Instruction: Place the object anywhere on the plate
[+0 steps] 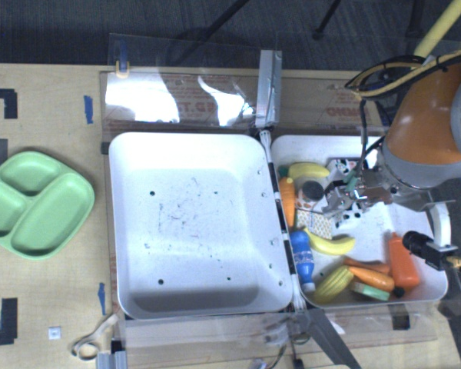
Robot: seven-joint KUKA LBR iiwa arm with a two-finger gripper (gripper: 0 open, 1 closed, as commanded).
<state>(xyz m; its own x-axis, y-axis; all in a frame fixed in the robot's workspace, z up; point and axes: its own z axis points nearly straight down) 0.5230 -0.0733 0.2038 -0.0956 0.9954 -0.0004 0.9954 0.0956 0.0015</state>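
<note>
Reaching from the right, end effector low over the cluttered right bin

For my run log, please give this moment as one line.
gripper: over right bin, above toy food | fingers: cannot tell | green divided plate: on bench, left of left bin, nothing on it | placement: not done

A green plate with three compartments lies on the table at the left, well apart from the two white bins. The left bin sits beside the right bin, which holds a heap of toy food: a banana, a blue bottle, an orange carrot and an orange bottle. The claw hangs over the far part of that heap.
</note>
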